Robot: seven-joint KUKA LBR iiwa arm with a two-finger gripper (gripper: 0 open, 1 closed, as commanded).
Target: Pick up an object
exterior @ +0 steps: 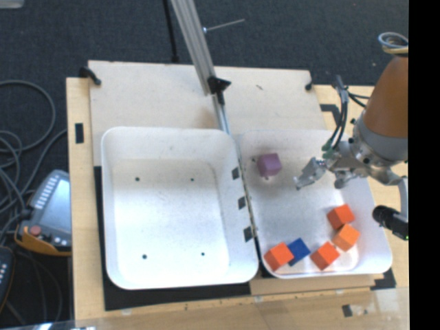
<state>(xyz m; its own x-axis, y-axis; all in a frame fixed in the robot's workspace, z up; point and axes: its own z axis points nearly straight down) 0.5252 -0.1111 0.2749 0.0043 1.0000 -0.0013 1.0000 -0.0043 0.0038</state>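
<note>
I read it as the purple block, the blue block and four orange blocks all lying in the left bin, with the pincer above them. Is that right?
Not quite: the camera view shows them in the right bin, not the left. The purple block lies near its far edge; the blue block and four orange blocks sit along its near side, with the pincer above that bin.

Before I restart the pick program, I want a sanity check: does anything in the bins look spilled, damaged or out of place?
Nothing stands out. The purple block, blue block and orange blocks all sit inside the right bin.

Grey arm (381, 146), orange band (388, 95), dark cables, metal wrist
</note>
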